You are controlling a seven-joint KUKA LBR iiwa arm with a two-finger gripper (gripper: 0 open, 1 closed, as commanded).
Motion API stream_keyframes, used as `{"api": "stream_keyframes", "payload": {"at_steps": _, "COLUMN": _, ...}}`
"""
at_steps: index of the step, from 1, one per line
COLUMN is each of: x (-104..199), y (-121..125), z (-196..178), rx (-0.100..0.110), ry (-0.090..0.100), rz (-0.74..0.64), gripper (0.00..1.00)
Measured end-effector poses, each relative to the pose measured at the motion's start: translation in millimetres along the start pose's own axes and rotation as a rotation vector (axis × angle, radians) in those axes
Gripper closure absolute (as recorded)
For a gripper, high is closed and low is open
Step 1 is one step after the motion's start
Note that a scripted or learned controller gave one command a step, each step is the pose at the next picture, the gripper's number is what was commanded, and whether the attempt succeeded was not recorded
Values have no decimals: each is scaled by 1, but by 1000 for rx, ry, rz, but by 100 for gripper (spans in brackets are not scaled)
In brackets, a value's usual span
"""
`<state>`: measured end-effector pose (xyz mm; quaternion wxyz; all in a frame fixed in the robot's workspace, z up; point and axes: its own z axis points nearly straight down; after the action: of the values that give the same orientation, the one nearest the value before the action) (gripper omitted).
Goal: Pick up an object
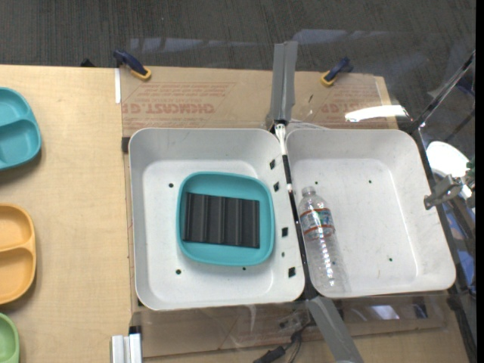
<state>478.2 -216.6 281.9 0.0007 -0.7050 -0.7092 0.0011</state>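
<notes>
A clear plastic water bottle (318, 237) with a red and white label lies on its side in the right bin (378, 195), along that bin's left wall, cap pointing to the far side. In the left bin (151, 203) a teal tray (221, 182) rests flat near the middle. A black ridged insert (221, 219) lies inside the tray.
On the wooden bench to the left lie a teal divided plate (15, 138), an orange divided plate (13, 252) and the edge of a green one (4, 340). Cardboard (197, 100) held by two clamps (134, 65) sits behind the bins. A metal bracket (448, 191) stands by the right bin's right rim.
</notes>
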Motion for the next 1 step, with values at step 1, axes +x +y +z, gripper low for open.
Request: {"api": "stream_keyframes", "payload": {"at_steps": 1, "x": -6, "y": 24, "z": -11, "rx": -3, "ry": -2, "rz": -189, "gripper": 0}}
